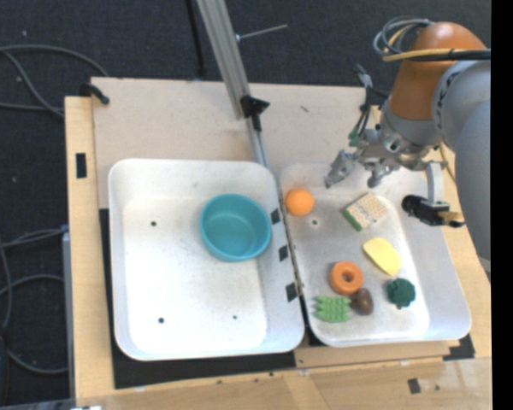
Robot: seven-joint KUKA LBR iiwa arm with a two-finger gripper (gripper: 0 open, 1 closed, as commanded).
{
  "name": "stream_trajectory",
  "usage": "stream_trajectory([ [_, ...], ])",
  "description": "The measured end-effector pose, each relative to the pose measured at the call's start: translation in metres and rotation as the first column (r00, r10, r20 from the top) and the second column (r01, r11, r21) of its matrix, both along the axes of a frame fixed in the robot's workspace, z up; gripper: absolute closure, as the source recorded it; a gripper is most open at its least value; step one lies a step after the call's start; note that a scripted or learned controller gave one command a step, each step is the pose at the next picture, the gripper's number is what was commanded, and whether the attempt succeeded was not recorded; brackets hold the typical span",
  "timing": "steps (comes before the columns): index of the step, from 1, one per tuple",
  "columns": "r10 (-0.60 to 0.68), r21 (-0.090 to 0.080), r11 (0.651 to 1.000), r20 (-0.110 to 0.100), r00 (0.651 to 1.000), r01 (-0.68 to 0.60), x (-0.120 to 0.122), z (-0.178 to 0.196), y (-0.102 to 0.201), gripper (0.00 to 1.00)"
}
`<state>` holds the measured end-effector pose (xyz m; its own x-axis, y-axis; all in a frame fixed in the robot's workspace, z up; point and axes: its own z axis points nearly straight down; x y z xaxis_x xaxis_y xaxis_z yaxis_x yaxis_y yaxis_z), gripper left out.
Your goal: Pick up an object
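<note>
We see two shallow white bins on the bench (154,118), a pale board-like surface. The left bin (145,314) holds a teal bowl (235,226), round, smooth and glossy, sitting toward its upper right. The right bin (445,314) carries the small things, any of which could be the one to pick.

An orange ball (299,202), smooth and matte, lies near that bin's upper left corner. A sponge block (365,211), pale and speckled with a green edge, lies tilted near the middle top. Below it is a yellow lozenge (382,255), soft-looking and rounded. An orange ring (346,277) like a doughnut lies just above a brown lump (362,301); just beside that is a green ridged piece (332,308). A dark green knobbly piece (401,292) sits to the right.

The gripper (359,171) hangs over the right bin's upper edge, above the sponge block. We make out two grey prongs spread apart; the jaws look open and hold nothing.
</note>
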<state>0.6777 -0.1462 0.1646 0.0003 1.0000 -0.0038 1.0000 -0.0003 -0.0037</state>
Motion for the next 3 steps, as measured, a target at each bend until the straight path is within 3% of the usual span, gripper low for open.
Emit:
stream_trajectory([
  [1,-0.001,-0.001,1.0,0.001,1.0,0.001,0.002,-0.043,-0.007,0.0],
  [2,-0.002,-0.001,1.0,0.004,1.0,0.002,0.002,-0.064,-0.01,0.0],
  [3,0.001,-0.004,1.0,0.007,1.0,-0.001,0.003,-0.051,-0.011,1.0],
])
